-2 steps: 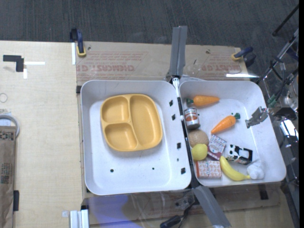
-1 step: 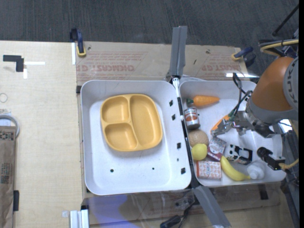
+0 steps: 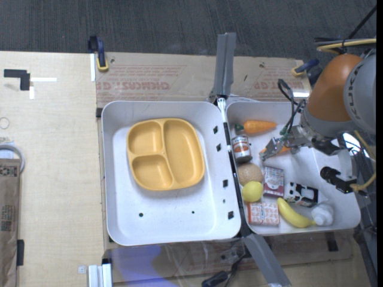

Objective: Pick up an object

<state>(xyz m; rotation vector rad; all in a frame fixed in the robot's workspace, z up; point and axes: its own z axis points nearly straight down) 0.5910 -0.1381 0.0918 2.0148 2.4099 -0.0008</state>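
Pincer hangs low over the far part of the right bin, its tips pointing left; whether it is wide or narrow I cannot tell, and nothing sits between them. Nearest things are the can, just left of it, and the carrot, just beyond, its long axis running left to right. The banana and lemon lie nearer the front. The left bin holds a yellow tray.
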